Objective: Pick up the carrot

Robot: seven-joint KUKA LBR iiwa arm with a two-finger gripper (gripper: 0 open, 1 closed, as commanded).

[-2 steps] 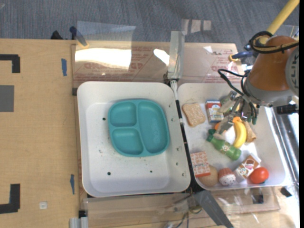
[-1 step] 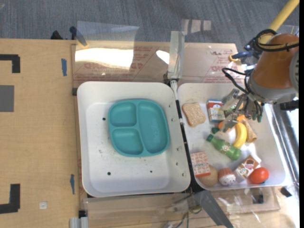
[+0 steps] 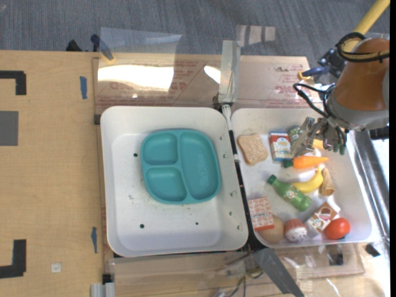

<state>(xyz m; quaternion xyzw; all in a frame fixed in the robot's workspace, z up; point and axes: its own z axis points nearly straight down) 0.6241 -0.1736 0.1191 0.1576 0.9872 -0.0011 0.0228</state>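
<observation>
Nearest the camera, a tomato (image 3: 337, 228) sits at the right bin's (image 3: 362, 193) front corner. Farther back lies the carrot (image 3: 308, 162) — just above a banana (image 3: 311, 182), right of a small carton (image 3: 280, 146). My gripper (image 3: 314, 138) hovers just behind it — open or closed, I cannot tell.

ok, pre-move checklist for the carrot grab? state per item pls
1. Target located: small orange plastic carrot lies in the right white bin - ok.
2. Claw position: just above the carrot's upper-left side, close to it - ok.
3. Claw opening: fingers blurred against clutter - cannot tell.
4. Carrot held: nothing seen between fingers - not ok.
5. Clearance: yellow plastic banana touches the carrot below, small red-and-white carton sits to its left - not ok.
6. Teal divided plate in the left bin, away from the path - ok.
</observation>
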